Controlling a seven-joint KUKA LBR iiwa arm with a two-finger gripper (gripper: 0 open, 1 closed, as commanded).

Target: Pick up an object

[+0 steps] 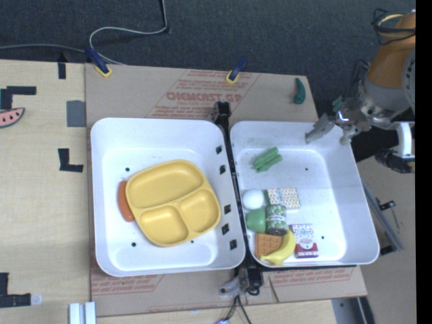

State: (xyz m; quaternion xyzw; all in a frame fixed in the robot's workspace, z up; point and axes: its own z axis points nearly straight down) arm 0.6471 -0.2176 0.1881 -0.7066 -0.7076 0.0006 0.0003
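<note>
My gripper (333, 131) hangs over the far right corner of the right bin (351, 201), open, with nothing between its fingers. Below and left of it a green pod-like toy (266, 158) lies alone on the bin floor. Along the bin's left wall several items are clustered: a white ball (253, 199), a green round piece (256, 219), a patterned packet (283, 196), a small can (276, 216), a yellow banana (285, 247), an orange waffle-like piece (267, 242) and a red-and-white box (305, 240).
The left bin (108, 181) holds a yellow divided plate (173, 201) with an orange-red item (125, 202) partly tucked under its left edge. A small green object (298, 90) lies on the cardboard beyond the right bin. A black divider (228, 174) joins the bins.
</note>
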